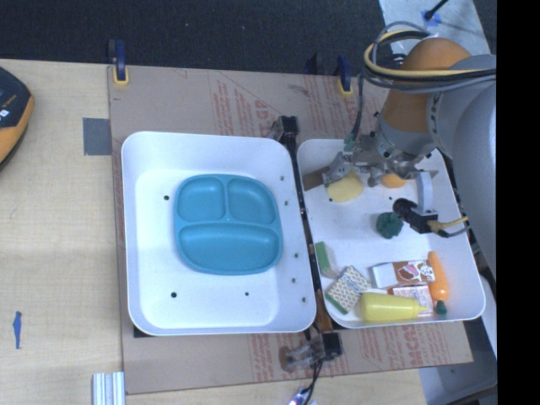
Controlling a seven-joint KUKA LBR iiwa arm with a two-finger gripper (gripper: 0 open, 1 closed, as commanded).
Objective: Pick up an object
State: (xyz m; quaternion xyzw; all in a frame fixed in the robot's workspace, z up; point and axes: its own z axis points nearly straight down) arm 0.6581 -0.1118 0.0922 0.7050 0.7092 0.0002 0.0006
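Yellow lump (344, 189): pale, rounded, lying near the far-left corner of the right bin (472, 306), just under the gripper; the likeliest thing to be picked
Gripper (364, 167): low over the far end of the right bin, its metal parts touching or nearly touching the yellow lump; how far it is open I cannot tell, and nothing is seen held between its parts
Step in hand: by my judgement the reach and descent onto the lump, grasp not yet proven
Next move calls for: closing squarely on the lump, then a straight lift clear of the bin wall; a rounded piece may slip out sideways
Other things in right bin: a dark green piece (388, 224) mid-bin; along the near edge a yellow bottle (391, 307), a carrot (437, 278) and small printed packets (403, 273)
Left bin (143, 310): holds a blue divided plate (228, 224)
Hard to make out: the gripper's tips, lost in clutter and shadow; an orange shape beside them could be an object or part of the arm
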